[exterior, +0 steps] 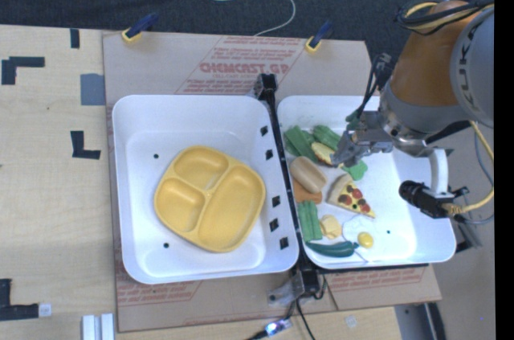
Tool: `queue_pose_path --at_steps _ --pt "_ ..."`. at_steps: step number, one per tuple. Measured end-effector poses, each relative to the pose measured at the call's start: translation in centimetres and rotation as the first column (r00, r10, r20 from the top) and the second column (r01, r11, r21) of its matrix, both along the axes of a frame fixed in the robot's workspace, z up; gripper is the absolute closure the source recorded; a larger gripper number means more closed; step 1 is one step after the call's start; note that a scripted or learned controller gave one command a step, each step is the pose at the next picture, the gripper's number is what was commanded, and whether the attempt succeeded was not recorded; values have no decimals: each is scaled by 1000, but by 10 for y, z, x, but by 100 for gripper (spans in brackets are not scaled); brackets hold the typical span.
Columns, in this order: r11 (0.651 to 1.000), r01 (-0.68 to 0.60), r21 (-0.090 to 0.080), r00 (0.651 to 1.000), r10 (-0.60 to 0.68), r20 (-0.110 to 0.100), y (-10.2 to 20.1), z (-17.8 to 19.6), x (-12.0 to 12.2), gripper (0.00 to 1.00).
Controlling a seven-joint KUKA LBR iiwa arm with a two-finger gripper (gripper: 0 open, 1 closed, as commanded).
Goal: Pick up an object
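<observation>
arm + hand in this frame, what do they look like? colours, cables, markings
Grey arm with a broad orange band above the wrist and part of dark lettering on the grey shell. Yellow and black cables loop over the band. The hand is dark grey metal, with a thin black cable running down to it.

Grey arm [482, 81] with broad orange band [430, 57] above wrist. Yellow and black cables looped over band. Dark metal claw [347, 153] below. Black cylindrical fitting on white bracket alongside.

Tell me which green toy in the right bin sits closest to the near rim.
The dark green pepper-like piece, lying flat along the right bin's near edge beside a small yellow piece. The lighter green pieces cluster farther back by the divider.
</observation>
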State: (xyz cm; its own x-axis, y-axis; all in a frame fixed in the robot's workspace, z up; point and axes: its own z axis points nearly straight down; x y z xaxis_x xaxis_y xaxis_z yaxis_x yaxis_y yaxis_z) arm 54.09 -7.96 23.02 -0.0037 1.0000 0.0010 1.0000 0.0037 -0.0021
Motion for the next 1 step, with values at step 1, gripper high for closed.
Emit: queue_pose_path --at_steps 1 --pt "1000 -3 0 1000 3 1 50 2 4 100"
